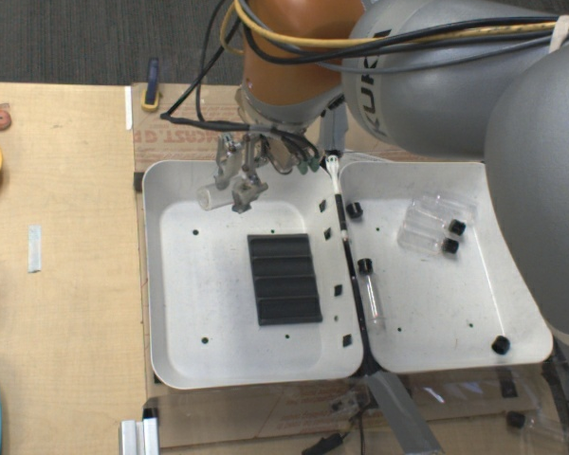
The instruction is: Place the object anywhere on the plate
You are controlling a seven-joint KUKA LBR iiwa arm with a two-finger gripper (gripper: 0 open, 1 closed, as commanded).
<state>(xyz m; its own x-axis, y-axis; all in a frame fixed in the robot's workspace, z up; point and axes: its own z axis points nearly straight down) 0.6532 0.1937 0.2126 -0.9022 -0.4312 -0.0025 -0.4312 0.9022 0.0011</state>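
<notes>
Gripper (235, 190) above left bin (171, 282), finger state indiscernible; pale cylinder (211, 197) beside it. Black ribbed plate (284, 279) bare: placement pending. Clear vials (431, 226) in right bin (474, 292).

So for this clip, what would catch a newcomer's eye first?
The big grey arm with its orange band fills the top right and reaches over the left bin, its end effector hanging near that bin's back edge. Below it, a black ridged plate lies in the middle of the left bin. In the right bin sits a clear plastic object with black caps.
</notes>
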